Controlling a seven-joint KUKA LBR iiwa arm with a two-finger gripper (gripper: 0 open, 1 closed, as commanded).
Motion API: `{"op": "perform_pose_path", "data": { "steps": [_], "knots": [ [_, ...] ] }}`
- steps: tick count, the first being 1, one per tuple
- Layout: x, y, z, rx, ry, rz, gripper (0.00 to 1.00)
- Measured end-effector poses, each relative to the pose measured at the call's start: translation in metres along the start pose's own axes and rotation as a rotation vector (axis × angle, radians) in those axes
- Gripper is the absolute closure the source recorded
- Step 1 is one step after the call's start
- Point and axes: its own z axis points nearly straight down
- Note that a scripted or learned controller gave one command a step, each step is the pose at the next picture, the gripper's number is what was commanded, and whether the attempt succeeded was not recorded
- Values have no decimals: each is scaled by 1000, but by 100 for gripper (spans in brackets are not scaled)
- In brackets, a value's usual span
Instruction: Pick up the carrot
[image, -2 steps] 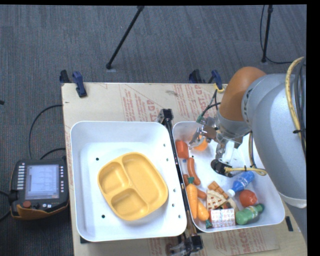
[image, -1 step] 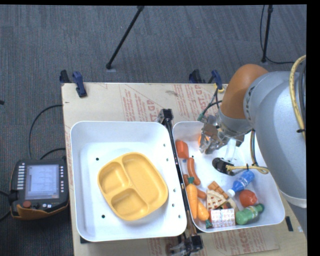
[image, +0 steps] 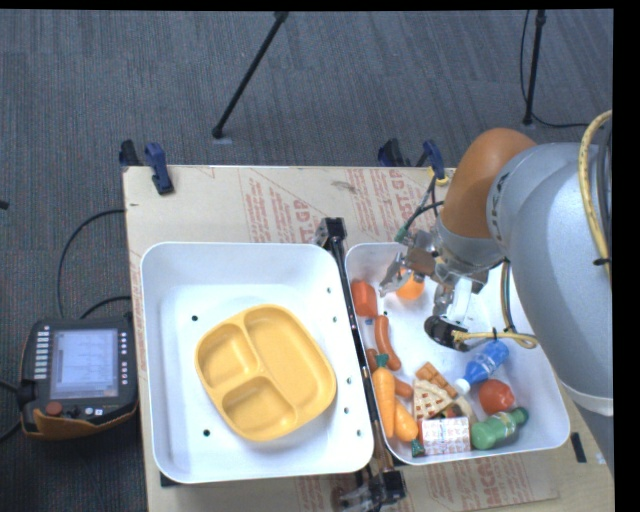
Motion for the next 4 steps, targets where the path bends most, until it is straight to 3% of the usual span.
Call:
{"op": "perform_pose_path", "data": {
  "steps": [1,2,3,4],
  "knots": [
    [-45,21,10,-3,1,108,0],
    [-44,21,-1,-1,0,103,100],
    [-44,21,0,-1,0,102,0],
    [-76,36,9,-4,0,107,0]
  ]
}}
